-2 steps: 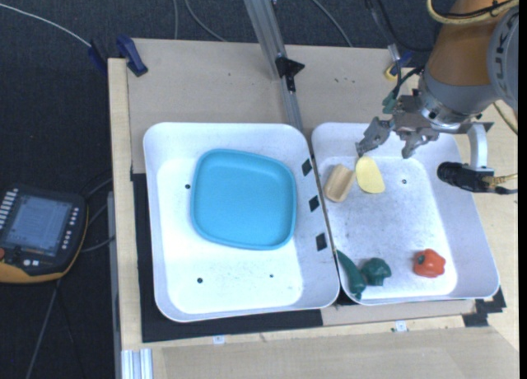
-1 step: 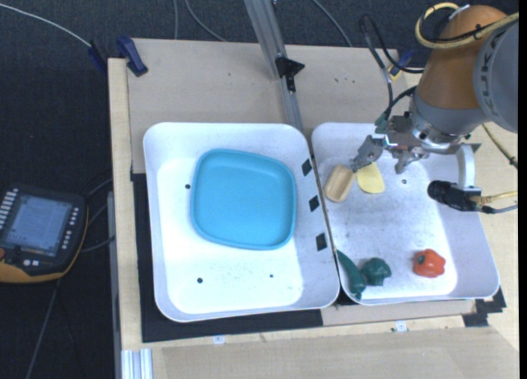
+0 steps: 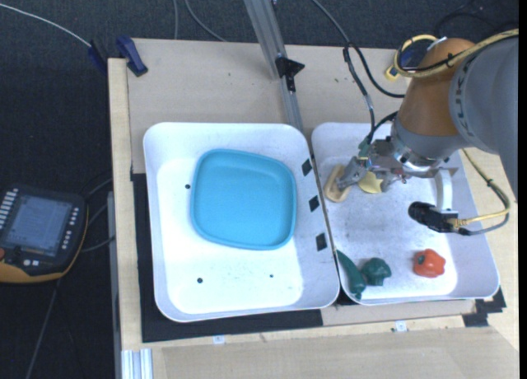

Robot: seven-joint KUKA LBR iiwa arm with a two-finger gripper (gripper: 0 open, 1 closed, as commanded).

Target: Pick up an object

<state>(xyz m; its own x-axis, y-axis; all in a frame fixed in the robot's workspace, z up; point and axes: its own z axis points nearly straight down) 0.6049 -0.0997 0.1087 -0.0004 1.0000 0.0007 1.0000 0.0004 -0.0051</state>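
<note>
Pale wooden bench [image 3: 206, 81], two white bins [image 3: 165, 229] side by side on it.

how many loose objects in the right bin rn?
3 clearly visible: a red object near the front right, a green object at the front left, and a tan object by the left wall, beside the hand. The arm may hide more.

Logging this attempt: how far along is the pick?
Done: the arm has reached into the right bin, gripper low by a yellowish object. In hand: nothing visibly gripped. Left: grasp and lift; the red object and green object lie untouched.
</note>
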